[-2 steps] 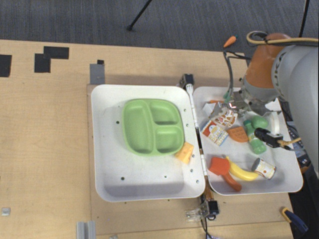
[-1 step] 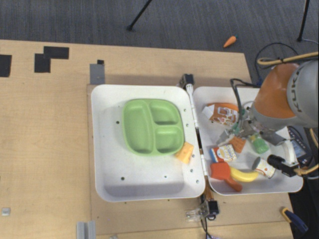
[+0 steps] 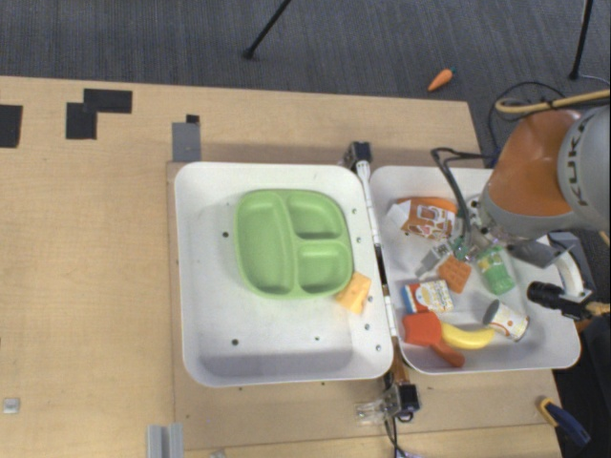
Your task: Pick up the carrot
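Where toys clutter the right bin [image 3: 569, 353], arm [image 3: 539, 175] above, pincer [image 3: 465, 248] low.

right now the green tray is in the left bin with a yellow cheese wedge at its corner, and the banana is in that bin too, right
Not quite. The green tray and cheese wedge are in the left bin, but the banana lies in the right bin, near its front edge beside a red toy. The camera view shows this.

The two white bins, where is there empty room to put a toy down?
The left bin has bare floor left of the green tray and in front of it, beside the yellow cheese wedge. The right bin is crowded: snack packet, banana, green bottle, plus the arm above.
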Available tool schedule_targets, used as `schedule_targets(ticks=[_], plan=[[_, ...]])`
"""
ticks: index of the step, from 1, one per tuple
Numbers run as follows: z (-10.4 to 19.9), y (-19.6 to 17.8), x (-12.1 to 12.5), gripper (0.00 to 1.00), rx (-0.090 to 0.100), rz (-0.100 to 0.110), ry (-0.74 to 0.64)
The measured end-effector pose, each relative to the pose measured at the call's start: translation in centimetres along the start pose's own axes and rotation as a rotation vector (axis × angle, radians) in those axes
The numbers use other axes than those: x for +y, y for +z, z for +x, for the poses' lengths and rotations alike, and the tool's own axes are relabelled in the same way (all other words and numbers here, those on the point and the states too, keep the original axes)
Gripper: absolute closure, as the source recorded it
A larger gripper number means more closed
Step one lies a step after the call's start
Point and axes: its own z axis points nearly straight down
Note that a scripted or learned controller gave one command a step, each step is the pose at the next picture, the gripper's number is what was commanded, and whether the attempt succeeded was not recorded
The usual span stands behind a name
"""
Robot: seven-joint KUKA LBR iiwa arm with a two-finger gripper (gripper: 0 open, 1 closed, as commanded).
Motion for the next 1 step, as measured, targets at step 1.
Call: schedule_targets(ticks=[1], plan=[[1.94, 1.96, -0.42, 0.00, -0.019, -0.017, -0.095]])
